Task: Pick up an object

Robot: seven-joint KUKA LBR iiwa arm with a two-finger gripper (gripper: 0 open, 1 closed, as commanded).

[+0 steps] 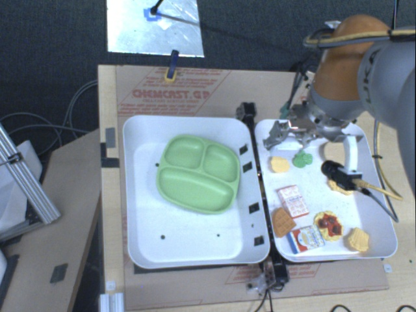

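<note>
— Camera view overhead has the gripper low over the far end of the right bin. The grey arm reaches in behind it, with that orange band above the wrist. Can you make out its grip?

— No. From where we stand it's a tangle of metal. Wide or narrow, I cannot tell.

— What lies closest to it?

— A yellow chunk, just on our side of the gripper, flat on the bin floor and apart from it. A green piece sits just beside that chunk, more toward the arm's side of the gripper.

— And farther out from it?

— Past the chunk, coming toward us, there's a red-and-white card, then a brown cracker right against the card's near corner. Beside the cracker is a small packet, then a round piece with red topping. A yellow lump lies in the corner farthest from the gripper.

— The other bin?

— The left bin is across the divider from the gripper. It holds a green divided plate, well apart from the gripper.
</note>
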